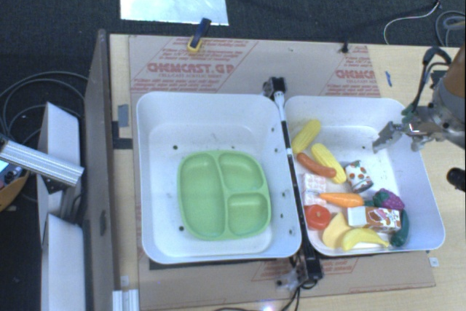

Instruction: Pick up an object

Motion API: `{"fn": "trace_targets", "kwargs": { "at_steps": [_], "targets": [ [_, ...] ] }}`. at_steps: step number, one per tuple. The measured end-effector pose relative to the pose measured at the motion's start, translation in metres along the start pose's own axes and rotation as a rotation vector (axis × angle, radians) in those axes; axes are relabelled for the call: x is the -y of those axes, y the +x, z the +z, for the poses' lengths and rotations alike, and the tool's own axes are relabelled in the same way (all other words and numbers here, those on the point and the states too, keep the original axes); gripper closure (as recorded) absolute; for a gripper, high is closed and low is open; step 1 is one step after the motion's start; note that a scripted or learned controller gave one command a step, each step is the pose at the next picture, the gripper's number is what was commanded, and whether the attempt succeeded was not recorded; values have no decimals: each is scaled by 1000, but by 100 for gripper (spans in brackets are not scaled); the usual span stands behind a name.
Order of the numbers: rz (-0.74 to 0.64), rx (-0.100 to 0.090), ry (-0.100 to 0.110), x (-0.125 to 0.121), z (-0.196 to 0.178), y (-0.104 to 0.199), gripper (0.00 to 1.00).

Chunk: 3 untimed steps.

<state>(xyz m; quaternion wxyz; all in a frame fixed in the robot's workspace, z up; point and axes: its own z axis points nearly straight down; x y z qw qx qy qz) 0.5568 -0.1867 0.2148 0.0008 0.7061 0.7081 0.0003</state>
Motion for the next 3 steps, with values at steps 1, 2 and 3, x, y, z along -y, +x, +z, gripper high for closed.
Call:
{"fn": "trace_targets", "kwargs": {
  "at_steps": [1,2,3],
  "targets": [
    [-6,-4,5,-16,119,62,0],
    [-1,0,-1,-17,103,58,100],
    [-8,-3,-5,4,26,133,100]
  ]
}}
